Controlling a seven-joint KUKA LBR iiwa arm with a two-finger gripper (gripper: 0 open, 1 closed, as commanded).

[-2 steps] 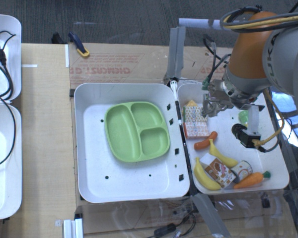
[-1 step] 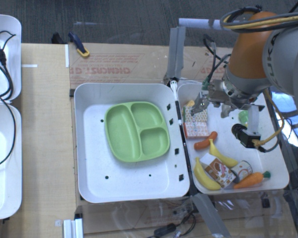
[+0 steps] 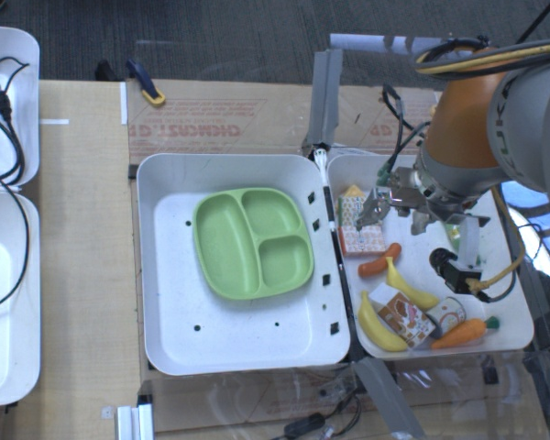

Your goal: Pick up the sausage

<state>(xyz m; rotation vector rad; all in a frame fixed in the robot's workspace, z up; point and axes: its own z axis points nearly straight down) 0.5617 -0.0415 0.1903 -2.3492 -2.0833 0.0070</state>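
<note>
Presently the sausage [image 3: 379, 260], a short orange-red piece, lies in the right bin [image 3: 518, 324] near that bin's middle, touching or just beside the lower edge of a pink-and-white packet [image 3: 359, 229] and close above the upper tip of a banana [image 3: 411, 291]. Its placement among packed neighbours leaves little free room on either flank, which in the inspector's judgement will make a clean grasp awkward.

The arm [image 3: 481, 108] reaches in from the right and holds the gripper [image 3: 382, 207] low over the upper part of the right bin, above the packet and just up from the sausage. The dark finger parts are seen against the clutter, but how far apart they stand cannot be told, and nothing is seen held in them. The posture suggests an approach to the target, not yet a contact.

A second banana [image 3: 376, 328], a small printed carton [image 3: 405, 319] and a carrot [image 3: 460, 334] crowd the bin's lower end. The left bin [image 3: 165, 328] carries a green divided plate [image 3: 253, 243], well apart from the work and seemingly not part of this step.
</note>
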